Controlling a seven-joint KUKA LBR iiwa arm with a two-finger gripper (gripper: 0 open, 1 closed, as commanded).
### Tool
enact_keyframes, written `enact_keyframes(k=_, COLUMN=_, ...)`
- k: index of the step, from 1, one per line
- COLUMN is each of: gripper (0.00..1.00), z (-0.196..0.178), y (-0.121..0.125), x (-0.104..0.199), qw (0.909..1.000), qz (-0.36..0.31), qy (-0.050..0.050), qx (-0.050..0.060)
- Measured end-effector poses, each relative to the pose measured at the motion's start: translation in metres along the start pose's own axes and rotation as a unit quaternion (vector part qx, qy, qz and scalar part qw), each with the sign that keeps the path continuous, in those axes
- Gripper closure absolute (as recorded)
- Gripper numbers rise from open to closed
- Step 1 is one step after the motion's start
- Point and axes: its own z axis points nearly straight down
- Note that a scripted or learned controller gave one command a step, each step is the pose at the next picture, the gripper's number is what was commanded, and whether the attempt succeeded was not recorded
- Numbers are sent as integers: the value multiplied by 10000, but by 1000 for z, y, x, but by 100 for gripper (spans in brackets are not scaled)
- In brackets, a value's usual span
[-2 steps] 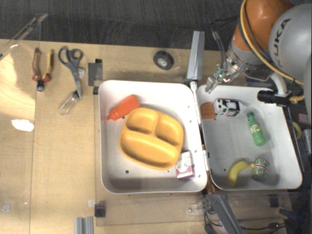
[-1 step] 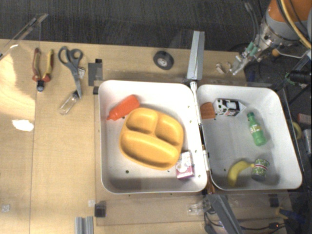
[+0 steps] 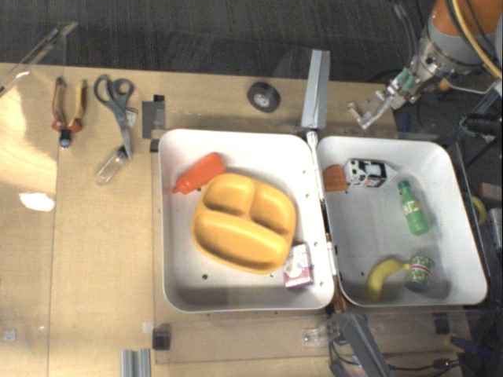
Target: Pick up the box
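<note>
A small pink and white box [image 3: 299, 267] lies in the left bin [image 3: 177, 281], in its front right corner, against the yellow tray. A second box, black and white [image 3: 367, 172], lies at the back left of the right bin [image 3: 456, 210], with a brown block [image 3: 335, 178] touching its left side. My gripper [image 3: 368, 113] hangs above the bench just behind the right bin's back rim, pointing down and left, apart from both boxes. Nothing is visibly in it.
A yellow divided tray [image 3: 245, 220] and an orange-red object [image 3: 198, 173] take up much of the left bin. The right bin also holds a green bottle [image 3: 413, 208], a banana [image 3: 383, 276] and a can [image 3: 420, 272]. Scissors [image 3: 118, 104], pliers [image 3: 67, 108] and a tape roll [image 3: 263, 96] lie behind the bins.
</note>
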Motion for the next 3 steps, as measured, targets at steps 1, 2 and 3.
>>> enact_keyframes(k=1, gripper=0, z=78, y=-49, x=-20, qw=9860, qz=1666, qy=7, qx=18)
enact_keyframes(k=2, gripper=0, z=203, y=-10, x=-11, qw=9757, qz=2192, qy=-5, qx=-5)
enact_keyframes(k=3, gripper=0, z=211, y=-45, x=4, qw=9823, qz=1871, qy=-5, qx=-19)
